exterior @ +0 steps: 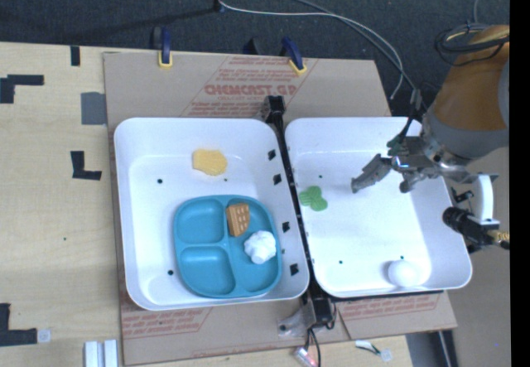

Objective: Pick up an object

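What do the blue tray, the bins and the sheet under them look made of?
Tray: likely moulded plastic, smooth, faint sheen, rounded dividers.
Bins: glossy white plastic by the look, thin rolled rims.
Sheet: brown corrugated cardboard, matte, printed red lettering, held at the far edge by two clamps.

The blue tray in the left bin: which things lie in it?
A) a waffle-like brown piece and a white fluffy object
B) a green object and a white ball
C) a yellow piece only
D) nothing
A: the brown waffle-like piece and the white fluffy object lie in the blue tray; the yellow piece lies on the bin floor beyond the tray.
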